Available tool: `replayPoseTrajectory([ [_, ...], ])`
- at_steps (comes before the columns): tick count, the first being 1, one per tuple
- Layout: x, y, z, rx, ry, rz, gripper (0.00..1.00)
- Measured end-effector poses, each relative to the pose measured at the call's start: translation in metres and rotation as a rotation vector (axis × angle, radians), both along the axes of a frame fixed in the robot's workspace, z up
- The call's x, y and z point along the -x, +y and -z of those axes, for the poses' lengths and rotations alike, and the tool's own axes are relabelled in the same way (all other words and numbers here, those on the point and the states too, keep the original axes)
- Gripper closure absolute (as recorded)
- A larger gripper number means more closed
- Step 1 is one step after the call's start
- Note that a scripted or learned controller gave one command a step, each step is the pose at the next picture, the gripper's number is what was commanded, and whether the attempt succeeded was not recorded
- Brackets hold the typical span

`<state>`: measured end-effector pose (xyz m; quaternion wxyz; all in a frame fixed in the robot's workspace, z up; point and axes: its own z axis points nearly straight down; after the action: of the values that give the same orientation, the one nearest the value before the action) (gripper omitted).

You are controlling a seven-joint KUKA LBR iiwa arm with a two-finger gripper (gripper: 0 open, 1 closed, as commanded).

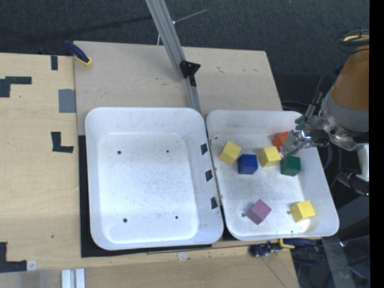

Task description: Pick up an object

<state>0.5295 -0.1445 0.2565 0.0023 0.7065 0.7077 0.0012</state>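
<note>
Several small blocks lie in the right bin (240, 120): a yellow block (230, 152), a blue block (247, 164), a second yellow block (269, 156), a green block (290, 165), an orange block (279, 139), a purple block (259, 211) and a third yellow block (303, 210). My gripper (293, 143) reaches in from the right and sits low between the orange block and the green block, close to the middle yellow block. The orange block is partly hidden by it. Nothing shows clearly between its fingers.
The left bin (96, 125) lies beside the right one. A slanted metal bar (170, 35) with a black clamp (189, 69) crosses the bench above the bins. A blue and yellow clip (78, 53) rests at the far left of the board.
</note>
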Motion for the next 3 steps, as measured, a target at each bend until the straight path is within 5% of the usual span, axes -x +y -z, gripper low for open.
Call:
replayPoseTrajectory([
  [3, -0.02, 0.151, 0.021, -0.002, 0.009, -0.004, 1.0],
])
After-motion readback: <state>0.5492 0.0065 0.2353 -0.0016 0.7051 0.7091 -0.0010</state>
